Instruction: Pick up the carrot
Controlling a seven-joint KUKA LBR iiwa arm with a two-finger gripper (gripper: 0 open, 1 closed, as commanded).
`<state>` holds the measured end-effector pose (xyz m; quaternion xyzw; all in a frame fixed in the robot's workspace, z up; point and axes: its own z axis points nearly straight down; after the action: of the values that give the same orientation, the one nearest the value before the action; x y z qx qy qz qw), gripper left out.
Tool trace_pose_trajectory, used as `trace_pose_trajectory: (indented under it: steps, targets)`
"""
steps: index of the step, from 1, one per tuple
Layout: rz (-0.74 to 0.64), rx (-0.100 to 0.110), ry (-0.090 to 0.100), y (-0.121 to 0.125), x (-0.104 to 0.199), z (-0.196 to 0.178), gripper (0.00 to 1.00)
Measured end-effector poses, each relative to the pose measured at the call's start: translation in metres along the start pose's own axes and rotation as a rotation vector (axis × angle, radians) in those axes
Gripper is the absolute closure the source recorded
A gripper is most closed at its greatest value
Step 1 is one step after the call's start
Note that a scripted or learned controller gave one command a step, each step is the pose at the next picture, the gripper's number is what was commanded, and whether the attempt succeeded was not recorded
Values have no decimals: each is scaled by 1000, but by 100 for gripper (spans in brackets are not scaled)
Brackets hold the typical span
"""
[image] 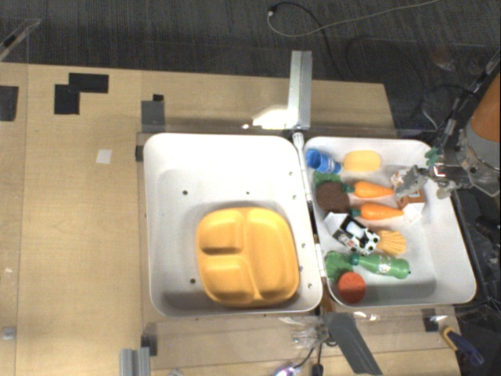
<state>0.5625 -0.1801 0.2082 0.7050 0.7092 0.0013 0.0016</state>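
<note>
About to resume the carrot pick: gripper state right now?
Gripper: over the right bin, beside the carrots; whether open, closed or holding anything cannot be told.

Left bin (168, 178): tray (246, 254) at front centre | right bin (458, 249): two carrots (374, 190) (381, 211) mid, one behind the other; bottle (376, 266) in front; gripper (412, 180) just right of carrots

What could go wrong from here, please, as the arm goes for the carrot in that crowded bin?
Two carrots lie close together: the upper carrot and the lower carrot. The gripper sits at their right ends, so it could catch both or nudge one aside. The brown round item touches their leafy ends, and a push might shove the carrots against it rather than lift one.
</note>
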Motion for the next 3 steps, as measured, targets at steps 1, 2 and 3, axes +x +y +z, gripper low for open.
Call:
trace_pose_trajectory:
  steps: [1, 2, 3]
  targets:
    - [-27, -4, -1, 49, 34, -74, 0]
    - [-238, -1, 0, 89, 68, 1, 0]
    - [-517, 11, 3, 106, 71, 117, 0]
